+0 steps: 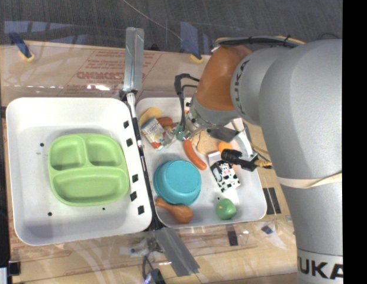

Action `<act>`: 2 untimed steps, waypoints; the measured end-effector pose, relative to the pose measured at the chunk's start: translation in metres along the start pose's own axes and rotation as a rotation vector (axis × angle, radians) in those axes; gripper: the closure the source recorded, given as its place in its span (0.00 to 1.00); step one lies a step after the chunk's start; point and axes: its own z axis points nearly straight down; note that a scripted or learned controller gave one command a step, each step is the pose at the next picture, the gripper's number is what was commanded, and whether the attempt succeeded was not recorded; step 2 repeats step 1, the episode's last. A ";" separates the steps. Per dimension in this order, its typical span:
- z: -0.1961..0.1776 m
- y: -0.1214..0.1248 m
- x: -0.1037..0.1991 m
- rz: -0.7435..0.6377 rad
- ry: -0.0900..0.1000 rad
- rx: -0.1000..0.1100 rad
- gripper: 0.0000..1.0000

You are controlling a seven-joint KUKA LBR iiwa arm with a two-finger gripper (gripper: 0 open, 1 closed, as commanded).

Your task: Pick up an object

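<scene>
The right bin (254,209) holds several toys. A blue bowl (177,181) sits near its front, with a brown drumstick (174,210) and a green round fruit (226,208) in front of it. An orange sausage (194,154) lies just behind the bowl. A black-and-white cow figure (225,176) lies to the right. A small printed packet (154,133) and a yellow piece (149,115) rest at the back left. My gripper (186,132) reaches down at the bin's back middle, between the packet and the sausage's upper end, mostly hidden under the wrist.
The left bin (23,158) holds a green divided plate (87,168). The big grey arm (290,117) covers the right bin's back right part. A grey bar (134,58) stands behind the divider between the bins.
</scene>
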 end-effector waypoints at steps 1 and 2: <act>-0.090 0.054 0.013 0.323 -0.002 -0.003 1.00; -0.090 0.054 0.013 0.323 -0.002 -0.003 1.00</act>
